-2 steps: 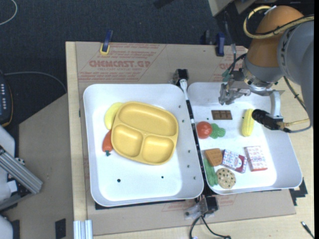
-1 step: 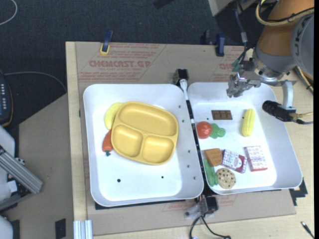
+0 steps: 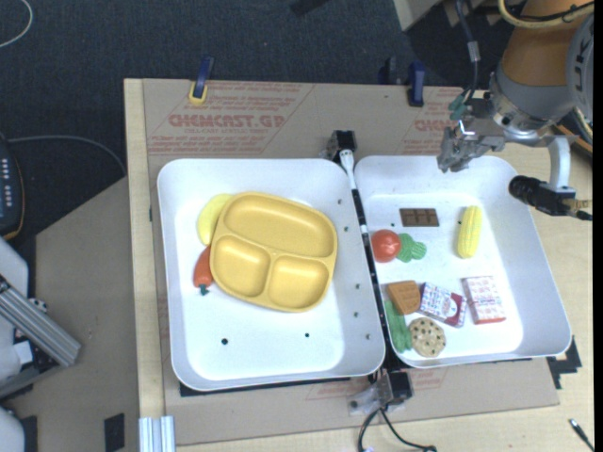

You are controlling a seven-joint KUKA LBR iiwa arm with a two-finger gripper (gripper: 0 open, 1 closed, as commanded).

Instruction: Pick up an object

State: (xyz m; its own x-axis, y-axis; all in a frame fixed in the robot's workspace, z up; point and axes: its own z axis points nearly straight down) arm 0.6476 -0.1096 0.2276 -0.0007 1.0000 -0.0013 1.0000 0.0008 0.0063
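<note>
The pincer (image 3: pixel 459 158) hangs over the far rim of the right bin (image 3: pixel 528 252), pointing down; from this slant I cannot tell how it is set, and nothing is seen caught in it. It sits above bare white floor at the back of that bin, which reads as a waiting or approach height rather than a grasp, so the pick looks not yet done. Nearest below it lies a brown chocolate bar (image 3: pixel 419 217), flat, its long axis running left to right. Just to the right, a yellow corn cob (image 3: pixel 468 231) lies with its long axis running from the far side toward the near side, slightly tilted, well apart from its neighbours and so probably the easiest candidate. Further forward are a red tomato (image 3: pixel 384 245) touching a green leafy piece (image 3: pixel 412 249), then a cracker (image 3: pixel 403 297), two small printed packets (image 3: pixel 462 301) and a cookie (image 3: pixel 427 336), crowded together. The left bin (image 3: pixel 179 252) holds a yellow divided tray (image 3: pixel 272 250) resting over a banana (image 3: pixel 209 217) and a red pepper (image 3: pixel 203 269). Both bins rest on the cardboard-covered tabletop (image 3: pixel 141 158).
</note>
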